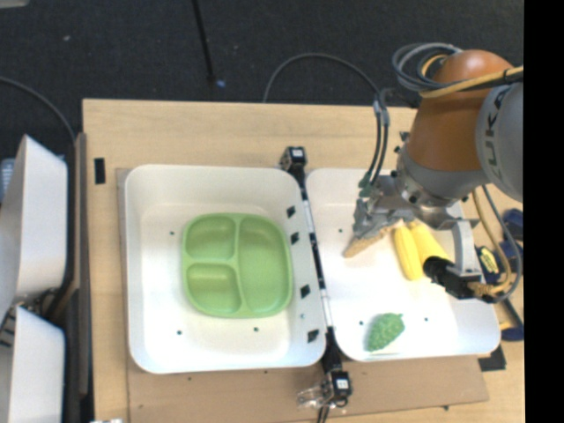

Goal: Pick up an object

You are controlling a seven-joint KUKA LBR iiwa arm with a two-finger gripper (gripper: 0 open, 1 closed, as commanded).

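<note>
Now the grey arm with its orange band reaches in from the right of the frame and hangs over the upper part of the right-hand shallow white bin. Its end effector points down and to the left, sitting low over the bin floor near the bin's centre. Whether it is open or closed, the view cannot tell; the metal at the tip blurs together from this angle.

Right at that tip lies a flat tan wedge-shaped piece, slanting toward the lower left. It touches or nearly touches the end effector, but the view does not show it between anything, so no grasp can be called.

Just to the right of the wedge, a yellow banana-shaped object lies on the bin floor, running from upper left to lower right, partly under the arm's wrist hardware. Lower in the same bin, near its bottom edge, sits a small crumpled green leafy object, well apart from the other two.

Over in the left-hand white bin, a light green plastic divided tray with three compartments rests flat near the middle. Both bins sit side by side on the pale wooden tabletop.
</note>
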